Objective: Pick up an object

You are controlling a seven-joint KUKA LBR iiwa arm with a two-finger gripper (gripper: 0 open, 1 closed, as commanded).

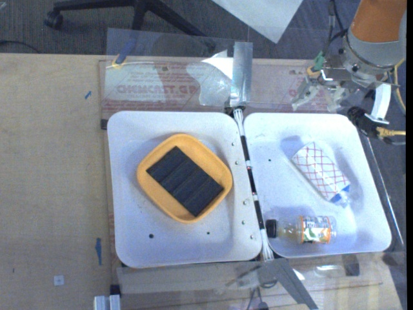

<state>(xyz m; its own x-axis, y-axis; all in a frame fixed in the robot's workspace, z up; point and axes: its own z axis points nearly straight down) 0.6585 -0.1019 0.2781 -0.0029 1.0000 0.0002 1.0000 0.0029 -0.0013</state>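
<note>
L bin [129, 237]: orange tray [184, 177] w/ dark pad. R bin [371, 237]: checked pouch [321, 170] mid, small bottle [303, 229] lying near front wall. Gripper [321, 90] above R bin's back rim, fingers apart, holding nothing. Risk: bottle prob rolls off fingers, pouch crumples/slips

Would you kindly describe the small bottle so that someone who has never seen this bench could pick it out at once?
Look at the right bin, the one nearer the arm. The bottle lies on its side along that bin's near edge, black cap pointing towards the divider between the bins. Unlike the white, red-patterned packet lying above it, it is clear, with an orange and green label.
</note>
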